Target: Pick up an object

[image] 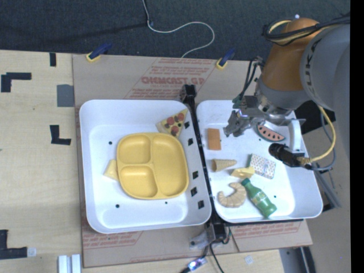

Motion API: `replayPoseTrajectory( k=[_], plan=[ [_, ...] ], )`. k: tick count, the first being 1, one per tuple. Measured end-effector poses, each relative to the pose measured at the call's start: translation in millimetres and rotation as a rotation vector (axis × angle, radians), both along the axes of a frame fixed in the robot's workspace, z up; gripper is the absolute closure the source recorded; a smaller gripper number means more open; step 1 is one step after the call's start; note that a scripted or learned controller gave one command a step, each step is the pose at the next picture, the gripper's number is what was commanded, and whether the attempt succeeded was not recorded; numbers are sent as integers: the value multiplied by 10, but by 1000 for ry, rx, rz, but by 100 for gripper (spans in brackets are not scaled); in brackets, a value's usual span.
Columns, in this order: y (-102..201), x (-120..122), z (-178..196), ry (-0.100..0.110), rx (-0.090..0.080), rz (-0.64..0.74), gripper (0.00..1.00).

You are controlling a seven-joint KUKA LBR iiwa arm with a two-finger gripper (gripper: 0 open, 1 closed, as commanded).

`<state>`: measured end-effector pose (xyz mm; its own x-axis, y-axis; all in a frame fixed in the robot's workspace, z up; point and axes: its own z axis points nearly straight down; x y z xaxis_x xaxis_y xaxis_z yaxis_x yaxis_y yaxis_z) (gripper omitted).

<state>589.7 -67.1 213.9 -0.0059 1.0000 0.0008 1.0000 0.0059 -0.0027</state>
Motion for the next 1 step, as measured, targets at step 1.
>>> replayPoseTrajectory(
  k=[1],
  plan=[
    [-28, -15, 203, -3, 0, -4, 100]
  ],
)
